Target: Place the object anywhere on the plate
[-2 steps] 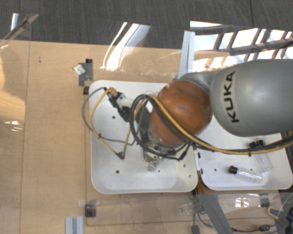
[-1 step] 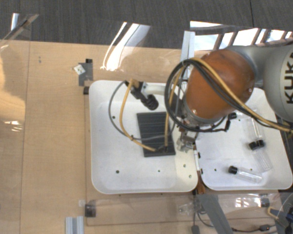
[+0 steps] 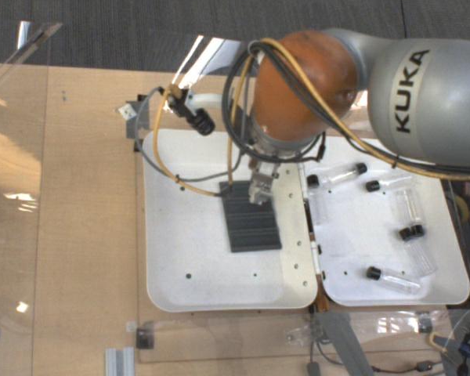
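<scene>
Over left bin (image 3: 180, 280), gripper (image 3: 260, 190) above dark ribbed plate (image 3: 251, 224); grip state unclear. Right-bin vials (image 3: 392, 277): light, slippery, fragile; grasp mid-body.

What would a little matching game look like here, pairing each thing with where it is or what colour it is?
Things:
1. dark ribbed plate
2. clear tubes with black caps
3. gripper
4. arm's band

Descriptions:
A. orange
B. lying in the right bin
C. lying in the left bin
D. above the plate's upper edge

Pairs: 1-C, 2-B, 3-D, 4-A
</scene>
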Controlling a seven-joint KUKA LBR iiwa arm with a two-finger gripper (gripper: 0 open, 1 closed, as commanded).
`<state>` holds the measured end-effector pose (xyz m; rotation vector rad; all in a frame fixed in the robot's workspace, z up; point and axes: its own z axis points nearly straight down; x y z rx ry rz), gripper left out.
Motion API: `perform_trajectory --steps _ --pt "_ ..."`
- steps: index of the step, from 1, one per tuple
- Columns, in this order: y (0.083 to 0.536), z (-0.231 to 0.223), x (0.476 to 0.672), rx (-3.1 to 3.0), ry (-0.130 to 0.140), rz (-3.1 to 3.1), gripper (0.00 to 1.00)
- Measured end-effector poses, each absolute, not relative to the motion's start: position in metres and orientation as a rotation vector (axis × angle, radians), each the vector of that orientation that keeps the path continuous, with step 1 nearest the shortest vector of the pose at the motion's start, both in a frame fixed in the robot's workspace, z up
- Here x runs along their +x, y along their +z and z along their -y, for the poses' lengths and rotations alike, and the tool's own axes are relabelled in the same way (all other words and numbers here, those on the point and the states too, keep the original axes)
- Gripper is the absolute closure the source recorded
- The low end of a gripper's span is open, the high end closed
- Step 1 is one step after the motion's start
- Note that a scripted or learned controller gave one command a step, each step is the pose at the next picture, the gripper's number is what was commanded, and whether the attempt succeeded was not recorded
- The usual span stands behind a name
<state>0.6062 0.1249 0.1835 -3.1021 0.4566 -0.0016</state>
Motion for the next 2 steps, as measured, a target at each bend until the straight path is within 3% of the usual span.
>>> perform_trajectory --steps 1,2 --pt "0.098 -0.158 0.573 -2.965 -0.013 -1.013 1.00" --pt "0.092 -0.167 0.529 -3.117 -0.026 -0.314 1.00"
